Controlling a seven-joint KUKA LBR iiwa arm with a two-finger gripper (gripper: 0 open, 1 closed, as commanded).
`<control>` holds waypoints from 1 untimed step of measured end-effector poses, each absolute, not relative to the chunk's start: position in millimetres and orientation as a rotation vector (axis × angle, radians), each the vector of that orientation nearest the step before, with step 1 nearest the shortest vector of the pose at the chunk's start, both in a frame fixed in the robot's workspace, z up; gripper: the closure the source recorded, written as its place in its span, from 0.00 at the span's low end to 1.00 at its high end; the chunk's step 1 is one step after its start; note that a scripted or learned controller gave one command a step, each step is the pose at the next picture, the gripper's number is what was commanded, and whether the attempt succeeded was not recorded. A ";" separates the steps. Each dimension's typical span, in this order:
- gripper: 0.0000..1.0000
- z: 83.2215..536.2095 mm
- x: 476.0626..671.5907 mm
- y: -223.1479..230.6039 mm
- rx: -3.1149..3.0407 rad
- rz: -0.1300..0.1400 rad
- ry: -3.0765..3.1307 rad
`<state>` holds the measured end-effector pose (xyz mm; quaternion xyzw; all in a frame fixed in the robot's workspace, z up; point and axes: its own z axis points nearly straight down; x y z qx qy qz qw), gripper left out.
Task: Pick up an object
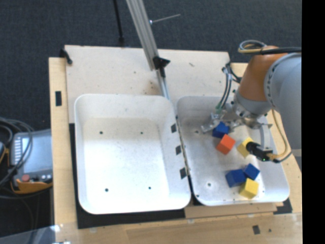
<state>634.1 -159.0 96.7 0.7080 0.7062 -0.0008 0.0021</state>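
My gripper (217, 124) is low in the right bin (200, 111), near its back middle, under the grey arm with the orange band. A blue block (221, 130) lies right at the gripper's tip, and I cannot see whether it sits between the fingers. An orange block (226, 144) rests just in front of the blue one, touching or nearly touching it. Toward the bin's front right corner two more blue blocks (236, 177) (252, 171) and a yellow block (249, 188) sit in a tight cluster.
The left bin (81, 136) stands beside the right one, their walls meeting at a rim (180, 151). A slanted aluminium post (144, 29) rises from the back of the bench. The arm's body (269, 85) covers the right bin's back right corner.
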 end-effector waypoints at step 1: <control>1.00 109.3 635.1 -159.4 2.224 0.003 2.211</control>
